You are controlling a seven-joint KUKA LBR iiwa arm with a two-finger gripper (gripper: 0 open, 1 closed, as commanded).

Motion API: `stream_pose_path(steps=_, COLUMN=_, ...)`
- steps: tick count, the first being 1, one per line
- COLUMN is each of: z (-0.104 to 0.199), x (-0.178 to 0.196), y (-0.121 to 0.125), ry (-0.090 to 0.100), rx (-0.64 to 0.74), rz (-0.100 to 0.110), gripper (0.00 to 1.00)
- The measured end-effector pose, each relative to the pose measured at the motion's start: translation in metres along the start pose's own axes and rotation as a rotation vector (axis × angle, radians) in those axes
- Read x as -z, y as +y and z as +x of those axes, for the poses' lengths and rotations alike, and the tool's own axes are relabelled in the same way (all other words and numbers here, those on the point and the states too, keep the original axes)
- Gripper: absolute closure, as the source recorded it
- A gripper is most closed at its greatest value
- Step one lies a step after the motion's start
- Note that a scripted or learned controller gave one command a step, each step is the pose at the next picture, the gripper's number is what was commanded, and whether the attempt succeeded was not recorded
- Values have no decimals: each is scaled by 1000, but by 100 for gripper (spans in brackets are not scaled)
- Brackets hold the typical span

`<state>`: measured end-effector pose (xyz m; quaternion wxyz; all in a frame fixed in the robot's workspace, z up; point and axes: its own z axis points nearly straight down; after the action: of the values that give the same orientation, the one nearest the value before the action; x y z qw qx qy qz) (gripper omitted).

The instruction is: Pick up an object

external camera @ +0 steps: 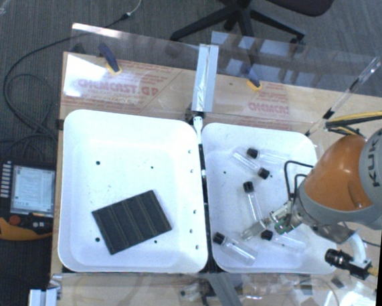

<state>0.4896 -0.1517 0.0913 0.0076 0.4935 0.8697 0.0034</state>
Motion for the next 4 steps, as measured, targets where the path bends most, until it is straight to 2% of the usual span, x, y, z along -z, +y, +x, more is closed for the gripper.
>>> stream_pose_path(steps=1, z=8, x=0, y=7, ry=-6, rx=7, rz=3, gripper=0)
stream_pose_path(steps=2, z=-44, x=-2, y=59, ry=-3, rx=39, rz=2, gripper=0)
stream_pose_path(steps=3, z=0, x=0, y=-1, ry=-2, rx=-16, rz=3, gripper=0)
stream_pose_path(steps=4, z=0, x=0, y=-1, ry=0, rx=-16, rz=2, gripper=0)
